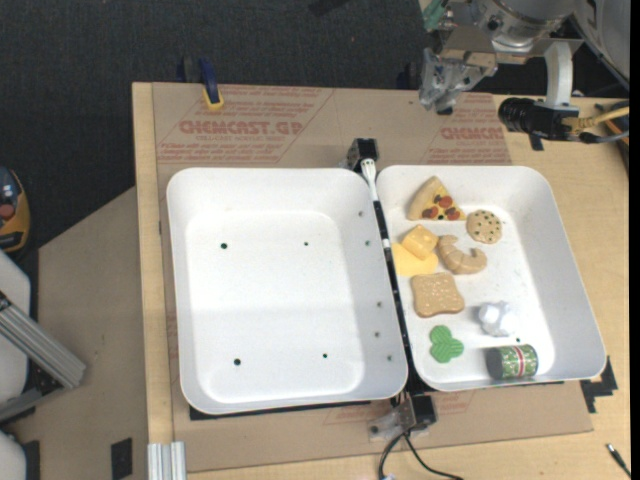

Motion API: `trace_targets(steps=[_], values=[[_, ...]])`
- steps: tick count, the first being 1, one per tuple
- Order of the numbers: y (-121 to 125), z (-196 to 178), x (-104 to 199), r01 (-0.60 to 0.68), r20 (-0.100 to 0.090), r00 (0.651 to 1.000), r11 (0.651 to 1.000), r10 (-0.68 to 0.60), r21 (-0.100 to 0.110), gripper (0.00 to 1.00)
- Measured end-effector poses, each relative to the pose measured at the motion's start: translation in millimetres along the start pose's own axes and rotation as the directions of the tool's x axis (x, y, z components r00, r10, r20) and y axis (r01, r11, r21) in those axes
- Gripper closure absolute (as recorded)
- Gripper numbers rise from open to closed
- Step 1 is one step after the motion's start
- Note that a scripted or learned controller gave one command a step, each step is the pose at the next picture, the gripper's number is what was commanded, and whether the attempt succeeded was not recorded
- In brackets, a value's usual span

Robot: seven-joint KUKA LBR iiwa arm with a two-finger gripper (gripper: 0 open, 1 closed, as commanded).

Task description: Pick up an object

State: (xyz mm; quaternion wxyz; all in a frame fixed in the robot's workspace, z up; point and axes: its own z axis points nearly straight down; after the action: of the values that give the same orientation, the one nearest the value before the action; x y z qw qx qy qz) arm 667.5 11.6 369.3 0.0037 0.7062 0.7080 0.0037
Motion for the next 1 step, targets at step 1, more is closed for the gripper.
trace_targets(steps=[1], values=[[-11.6, 95.4, 88.3, 0.006, -0.003, 1.000, 1.000, -0.006, 0.022, 1.00]])
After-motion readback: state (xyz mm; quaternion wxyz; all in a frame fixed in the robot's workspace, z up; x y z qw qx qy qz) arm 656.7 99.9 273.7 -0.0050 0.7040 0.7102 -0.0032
